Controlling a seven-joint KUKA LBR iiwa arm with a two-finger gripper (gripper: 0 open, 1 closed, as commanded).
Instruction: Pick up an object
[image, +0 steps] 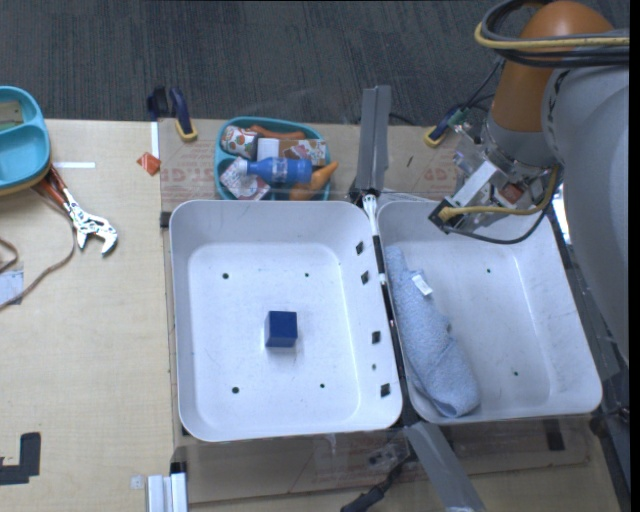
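fingers (497, 190) above right bin (560, 400) with towel (430, 340); left bin (200, 230) holds cube (282, 329).

Teal tub (223, 150) of clutter at bench (80, 350) back; wrench (90, 226) far left.

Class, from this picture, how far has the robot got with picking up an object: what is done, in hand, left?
Done: nothing visible. The blue cube lies in the left bin, the grey-blue cloth in the right bin. In hand: the arm hangs above the right bin's far edge, with nothing visibly carried. Left: descend, grasp and lift one.
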